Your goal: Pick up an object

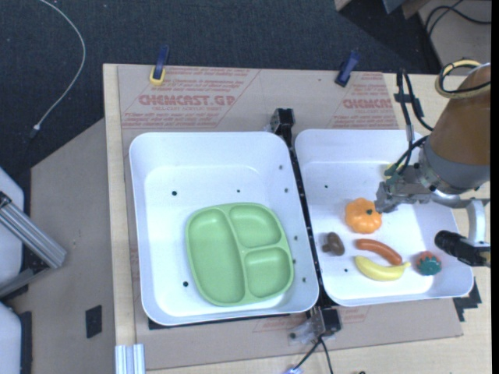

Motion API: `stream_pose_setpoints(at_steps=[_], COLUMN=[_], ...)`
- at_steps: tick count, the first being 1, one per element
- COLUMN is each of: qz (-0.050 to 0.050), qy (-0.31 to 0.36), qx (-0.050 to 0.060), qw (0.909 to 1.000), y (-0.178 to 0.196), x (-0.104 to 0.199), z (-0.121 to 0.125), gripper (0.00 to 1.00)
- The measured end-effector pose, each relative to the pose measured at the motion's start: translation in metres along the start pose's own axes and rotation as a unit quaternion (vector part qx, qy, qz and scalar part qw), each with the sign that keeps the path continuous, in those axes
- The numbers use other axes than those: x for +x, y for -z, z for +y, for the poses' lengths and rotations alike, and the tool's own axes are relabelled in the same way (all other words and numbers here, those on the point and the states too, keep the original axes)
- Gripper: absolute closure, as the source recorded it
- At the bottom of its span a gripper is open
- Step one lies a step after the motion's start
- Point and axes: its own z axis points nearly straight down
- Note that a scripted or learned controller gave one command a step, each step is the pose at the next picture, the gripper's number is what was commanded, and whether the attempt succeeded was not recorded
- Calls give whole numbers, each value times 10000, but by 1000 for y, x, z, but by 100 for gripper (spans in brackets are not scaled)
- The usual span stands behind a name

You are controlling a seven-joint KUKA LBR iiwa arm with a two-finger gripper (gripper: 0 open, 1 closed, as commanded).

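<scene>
Where the right bin holds the toys, the pincer sits just beside the round orange pumpkin, touching its upper right edge; whether it is open or closed cannot be told. The glossy red sausage lies slanted, its long axis running from upper left to lower right, with the curved yellow banana just below. A smooth green 3-compartment tray fills the left bin. The desk reads "CHEMCAST".
</scene>
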Motion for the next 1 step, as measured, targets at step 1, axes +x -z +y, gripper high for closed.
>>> stream_pose_setpoints(at_steps=[1], qz=[-3], qy=[3], qx=[-11], qw=[10000], y=[54], x=[0], z=[2], gripper=[100])
